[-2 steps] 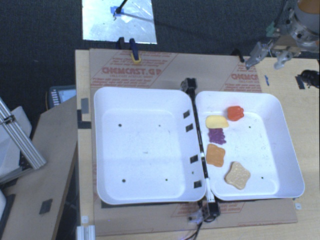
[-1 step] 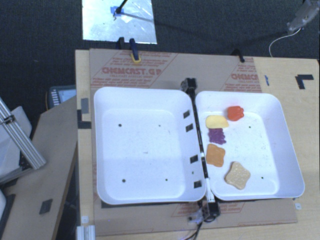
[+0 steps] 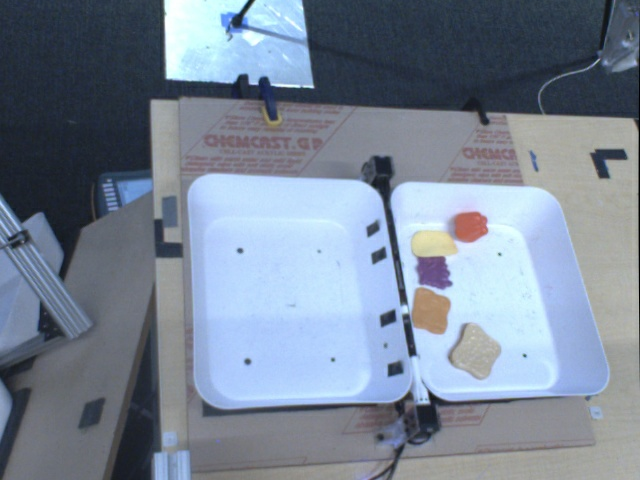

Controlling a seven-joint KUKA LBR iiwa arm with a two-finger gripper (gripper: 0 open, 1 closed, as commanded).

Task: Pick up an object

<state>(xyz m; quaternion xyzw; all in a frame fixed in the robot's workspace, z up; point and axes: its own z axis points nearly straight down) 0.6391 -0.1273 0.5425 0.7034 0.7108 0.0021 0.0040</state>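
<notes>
- Dark carpet-like floor lies behind the pale wooden bench (image 3: 620, 143), with a shiny metal sheet (image 3: 238, 26) on it at the top of the camera view.
- A white cable (image 3: 565, 76) curls over the floor at the upper right.
- A brown board (image 3: 300, 138) with red lettering covers the bench and carries both bins.
- A blue and yellow clamp (image 3: 268, 103) grips the far edge of the board.
- The left bin (image 3: 290, 288) has a white floor with a few small dark dots.
- The right bin (image 3: 565, 268) touches the left bin along one edge, where a row of black clips (image 3: 380, 256) joins them.
- All the loose pieces lie in the right bin, in a loose column near the wall it shares with the left bin.
- A red piece (image 3: 471, 226) lies farthest back, just beside a yellow piece (image 3: 433, 243).
- A purple piece (image 3: 433, 271) lies just in front of the yellow piece.
- An orange slice (image 3: 431, 310) lies flat in front of the purple piece.
- A tan toast-shaped piece (image 3: 474, 351) lies nearest the front wall, just beside the orange slice.
- A ribbed metal rail (image 3: 40, 278) slants across the far left edge, off the bench.
- I cannot tell how far the pincer is open, what it has hold of, or where the pieces lie relative to it.
</notes>
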